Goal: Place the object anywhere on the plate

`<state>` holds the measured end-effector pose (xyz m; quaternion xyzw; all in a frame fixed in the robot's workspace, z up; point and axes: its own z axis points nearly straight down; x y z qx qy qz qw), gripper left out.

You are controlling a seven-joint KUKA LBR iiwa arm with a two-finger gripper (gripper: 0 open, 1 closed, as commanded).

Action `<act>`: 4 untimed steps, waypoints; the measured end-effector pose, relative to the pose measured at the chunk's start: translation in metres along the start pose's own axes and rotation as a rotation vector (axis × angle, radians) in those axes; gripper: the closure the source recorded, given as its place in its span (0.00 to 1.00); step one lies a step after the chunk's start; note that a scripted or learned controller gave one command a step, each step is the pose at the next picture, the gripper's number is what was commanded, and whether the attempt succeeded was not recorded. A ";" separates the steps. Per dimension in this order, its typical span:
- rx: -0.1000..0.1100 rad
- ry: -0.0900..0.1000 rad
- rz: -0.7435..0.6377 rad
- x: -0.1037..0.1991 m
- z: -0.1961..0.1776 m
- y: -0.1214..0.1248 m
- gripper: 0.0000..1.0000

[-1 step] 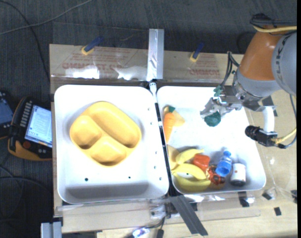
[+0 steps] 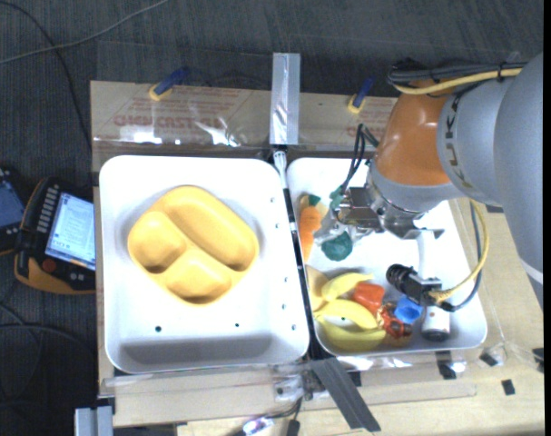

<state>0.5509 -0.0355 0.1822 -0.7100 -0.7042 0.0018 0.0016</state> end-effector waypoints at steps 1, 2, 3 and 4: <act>0.000 0.000 -0.163 0.046 0.000 -0.049 1.00; -0.002 0.000 -0.333 0.136 0.000 -0.068 1.00; -0.002 -0.002 -0.343 0.207 -0.040 -0.047 1.00; -0.002 -0.002 -0.343 0.207 -0.040 -0.047 0.00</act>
